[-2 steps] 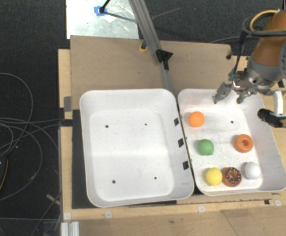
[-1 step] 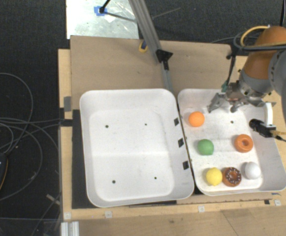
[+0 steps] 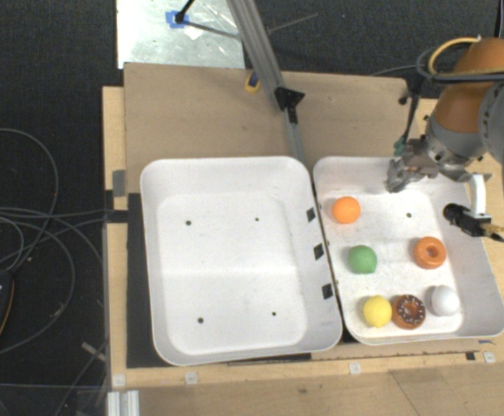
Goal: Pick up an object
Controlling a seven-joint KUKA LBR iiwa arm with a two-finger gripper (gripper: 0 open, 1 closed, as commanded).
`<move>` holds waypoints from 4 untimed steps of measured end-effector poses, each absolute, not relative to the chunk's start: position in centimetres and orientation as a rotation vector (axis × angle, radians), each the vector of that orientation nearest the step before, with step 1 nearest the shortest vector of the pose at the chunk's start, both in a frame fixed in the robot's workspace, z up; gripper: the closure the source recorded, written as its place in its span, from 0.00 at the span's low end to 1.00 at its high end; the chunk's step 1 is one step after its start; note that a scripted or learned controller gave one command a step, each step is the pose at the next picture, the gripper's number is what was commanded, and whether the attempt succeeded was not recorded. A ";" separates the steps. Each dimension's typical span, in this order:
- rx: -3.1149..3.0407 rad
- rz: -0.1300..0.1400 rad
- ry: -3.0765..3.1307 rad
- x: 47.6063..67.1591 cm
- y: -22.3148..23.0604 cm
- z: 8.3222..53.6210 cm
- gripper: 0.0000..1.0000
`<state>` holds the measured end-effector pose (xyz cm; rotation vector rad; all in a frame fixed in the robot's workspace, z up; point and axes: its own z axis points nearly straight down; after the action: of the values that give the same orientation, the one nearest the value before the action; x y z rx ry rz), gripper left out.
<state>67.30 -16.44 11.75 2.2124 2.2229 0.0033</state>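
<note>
**Claw hovers at the far rim of the right bin**

Nearest the lens, along the lower right of the frame, lie a round yellow ball [image 3: 376,310], a brown chocolate-glazed doughnut [image 3: 408,311] touching it, and a small white ball [image 3: 444,301]. Above them sit a green ball [image 3: 362,259], an orange ring-shaped doughnut [image 3: 429,252] and an orange ball [image 3: 346,210], all inside the shallow white right bin [image 3: 492,306]. The grey claw [image 3: 398,178] hangs over that bin's upper edge, holding nothing; whether it is wide or narrow I cannot tell. The shallow white left bin [image 3: 234,176] lies beside it on the tan desk [image 3: 191,111].
</note>
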 end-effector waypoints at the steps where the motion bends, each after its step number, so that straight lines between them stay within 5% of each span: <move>1: 2.210 0.007 2.224 67.8 -15.7 16.6 1.00; 3: 2.208 0.008 2.222 68.3 -16.0 27.4 1.00; 4: 2.210 0.004 2.231 66.1 -11.1 27.8 1.00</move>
<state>66.05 -11.09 27.82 2.2101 2.2312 0.0039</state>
